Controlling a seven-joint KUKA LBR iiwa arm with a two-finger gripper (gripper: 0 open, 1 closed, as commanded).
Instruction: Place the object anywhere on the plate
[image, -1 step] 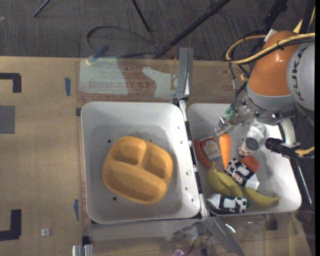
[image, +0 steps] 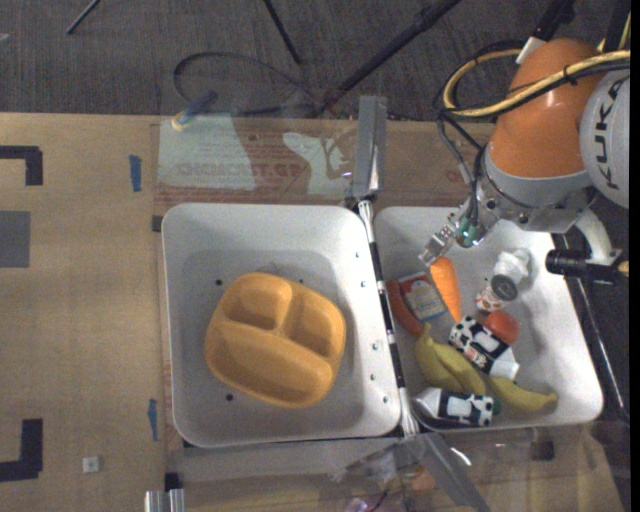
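Note:
A yellow-orange divided plate (image: 275, 340) lies in the left bin (image: 185, 235), with nothing on it. My gripper (image: 452, 240) hangs over the back left part of the right bin (image: 560, 350), just above the thick end of an orange carrot (image: 447, 288). The carrot lies in the bin and nothing is visibly held. The wrist hides the gripper's upper part.
The right bin also holds a red packet (image: 413, 300), a banana (image: 450, 368), two cow-patterned bottles (image: 482, 345) (image: 458, 405) and a small white bottle (image: 508, 270). A metal divider (image: 385, 330) separates the bins. Yellow cables loop above the arm.

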